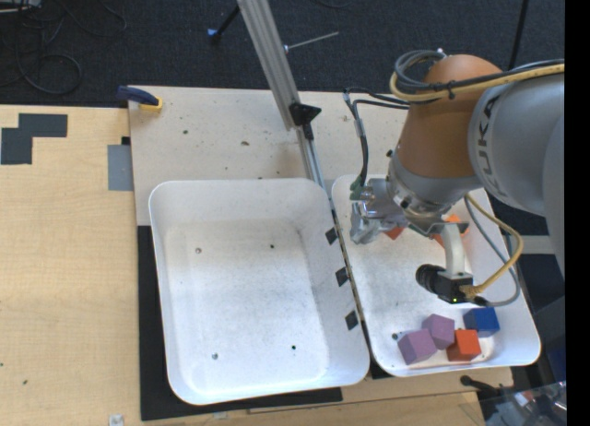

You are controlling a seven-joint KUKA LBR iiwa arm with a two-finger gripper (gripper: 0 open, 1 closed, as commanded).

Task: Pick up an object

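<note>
Apparently mid-approach: end effector low in right bin, finger state unreadable; blocks lie well toward the near corner, so next move needs repositioning over one.

two purple blocks, orange block, blue block clustered, touching, near corner of right bin. small orange piece under my end effector, partly hidden.
</note>
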